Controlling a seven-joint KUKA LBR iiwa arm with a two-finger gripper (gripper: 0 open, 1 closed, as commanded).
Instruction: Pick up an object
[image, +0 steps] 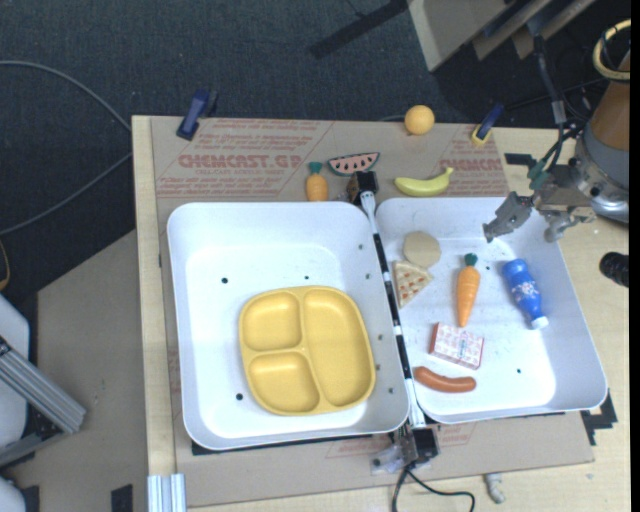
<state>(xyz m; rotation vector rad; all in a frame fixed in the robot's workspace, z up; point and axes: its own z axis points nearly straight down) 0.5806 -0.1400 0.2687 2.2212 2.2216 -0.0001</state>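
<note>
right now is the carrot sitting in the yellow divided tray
No, the carrot lies in the right bin, between the cracker wedge and the blue tube, while the yellow tray sits in the left bin.

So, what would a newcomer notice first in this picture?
Probably the yellow divided plate, alone in the left bin. Next, the toy foods in the right bin: an orange carrot, a blue tube and a sausage. The gripper hovers over that bin's far right corner.

Grey metal two-finger gripper (528, 222), angular fingers (502, 219) with dull sheen. Rounded grey wrist housing (606, 170) at right edge, orange band (612, 122) above. Thin dark cables (556, 95) along the far side, looped near the wrist.
</note>
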